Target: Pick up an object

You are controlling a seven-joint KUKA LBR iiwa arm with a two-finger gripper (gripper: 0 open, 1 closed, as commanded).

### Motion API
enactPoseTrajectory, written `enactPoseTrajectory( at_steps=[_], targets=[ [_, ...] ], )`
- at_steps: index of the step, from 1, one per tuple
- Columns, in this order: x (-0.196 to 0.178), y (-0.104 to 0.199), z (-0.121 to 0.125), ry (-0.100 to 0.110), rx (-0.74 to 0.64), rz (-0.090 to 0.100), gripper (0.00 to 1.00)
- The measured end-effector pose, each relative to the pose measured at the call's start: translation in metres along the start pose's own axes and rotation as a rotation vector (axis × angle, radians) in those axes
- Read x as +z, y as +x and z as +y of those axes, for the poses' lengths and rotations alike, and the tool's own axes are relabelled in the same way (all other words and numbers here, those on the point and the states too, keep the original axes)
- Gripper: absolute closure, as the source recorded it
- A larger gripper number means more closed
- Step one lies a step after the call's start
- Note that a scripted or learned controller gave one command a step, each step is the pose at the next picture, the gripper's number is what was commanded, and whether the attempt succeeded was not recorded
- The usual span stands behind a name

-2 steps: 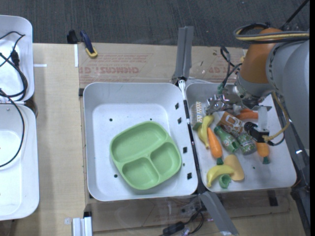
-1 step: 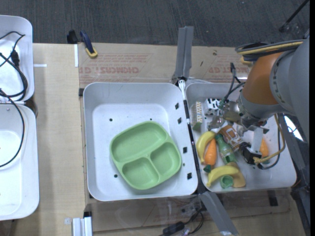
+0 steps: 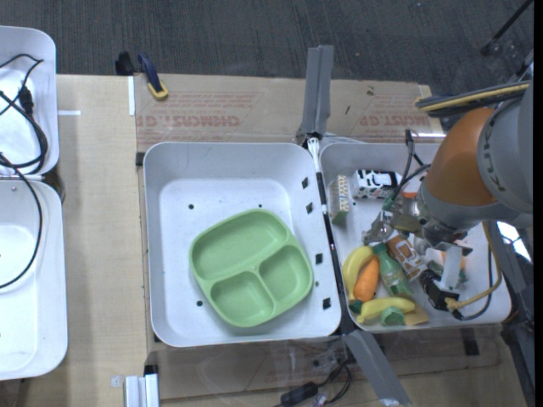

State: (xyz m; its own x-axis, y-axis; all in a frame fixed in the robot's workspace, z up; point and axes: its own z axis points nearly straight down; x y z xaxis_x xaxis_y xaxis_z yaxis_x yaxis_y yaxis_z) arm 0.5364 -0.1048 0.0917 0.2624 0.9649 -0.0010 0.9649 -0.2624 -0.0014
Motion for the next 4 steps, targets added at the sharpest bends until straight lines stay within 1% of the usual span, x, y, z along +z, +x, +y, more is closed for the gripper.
enactPoseTrajectory(
  at_steps=[1, 2, 3, 4],
  targets=[
    [-0.035, -0.02, -0.055, 0.0, 0.29, 0.002, 0.0],
    [-0.107, -0.059, -0.019, 0.001, 0.331, -0.001, 0.0],
    [-0.006, -0.09, -0.008, -0.014, 0.246, 0.003, 0.0],
    [-0.005, -0.081, 0.036, -0.002, 0.246, 0.01, 0.0]
  ],
)
